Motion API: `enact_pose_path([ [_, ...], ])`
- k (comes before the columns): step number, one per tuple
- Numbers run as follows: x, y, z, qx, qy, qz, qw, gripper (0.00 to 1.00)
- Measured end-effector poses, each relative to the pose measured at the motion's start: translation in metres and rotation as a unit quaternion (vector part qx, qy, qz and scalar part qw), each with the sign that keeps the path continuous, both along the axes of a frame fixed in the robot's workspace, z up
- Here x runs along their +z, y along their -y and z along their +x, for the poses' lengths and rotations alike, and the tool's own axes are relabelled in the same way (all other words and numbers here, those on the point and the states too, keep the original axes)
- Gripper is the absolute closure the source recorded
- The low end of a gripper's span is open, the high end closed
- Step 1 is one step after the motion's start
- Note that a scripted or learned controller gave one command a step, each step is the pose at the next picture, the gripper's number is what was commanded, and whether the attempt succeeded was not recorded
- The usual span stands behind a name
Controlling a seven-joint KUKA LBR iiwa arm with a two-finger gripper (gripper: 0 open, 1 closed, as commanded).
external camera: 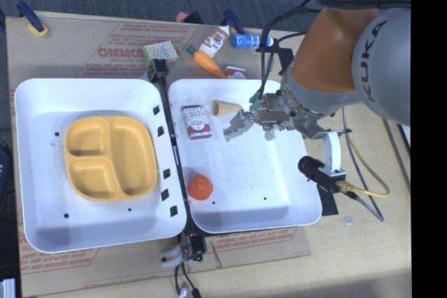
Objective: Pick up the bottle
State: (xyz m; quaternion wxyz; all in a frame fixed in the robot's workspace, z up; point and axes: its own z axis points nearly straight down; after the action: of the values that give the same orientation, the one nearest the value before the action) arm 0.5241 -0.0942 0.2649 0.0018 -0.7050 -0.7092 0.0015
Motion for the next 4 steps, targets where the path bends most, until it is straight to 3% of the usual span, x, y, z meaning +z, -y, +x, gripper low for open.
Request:
enact_pose_path([
  [1, 0.010, 0.000, 0.000, 0.002, -0.001, 0.0002, 1.0000, 1.00],
  [2, -0.074, -0.004, -0.049, -0.052, -0.001, 0.0002, 0.9987, 1.00],
  [3, -0.121, 0.000, -0.049, -0.142, -0.001, 0.0003, 0.9899, 1.00],
  [4, -0.073, -0.059, -0.048, -0.003, 0.001, 0.0001, 1.0000, 1.00],
])
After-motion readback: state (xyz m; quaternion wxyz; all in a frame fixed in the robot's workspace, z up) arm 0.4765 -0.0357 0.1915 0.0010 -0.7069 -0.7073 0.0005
